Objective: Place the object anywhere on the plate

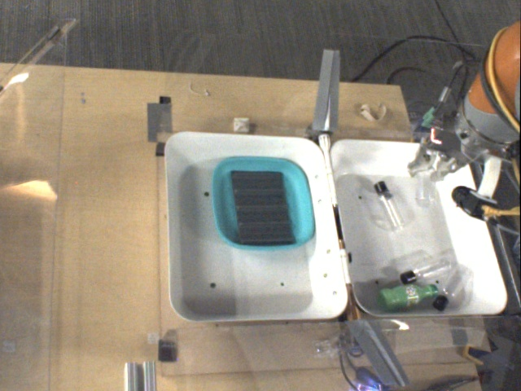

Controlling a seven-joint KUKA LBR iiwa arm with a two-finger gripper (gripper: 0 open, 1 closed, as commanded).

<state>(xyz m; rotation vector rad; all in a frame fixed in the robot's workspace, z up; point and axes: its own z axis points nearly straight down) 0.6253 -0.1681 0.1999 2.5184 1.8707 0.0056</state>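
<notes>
A small clear plastic vial with a black cap lies in the right white bin, well apart from the square turquoise plate holding a dark ribbed insert in the left white bin. A green bottle lies near the right bin's front edge. The pincer hovers over the right bin's far corner; I cannot tell whether it is released or clenched.

The arm was cut off by the right edge; the tool was too blurred to read.
</notes>
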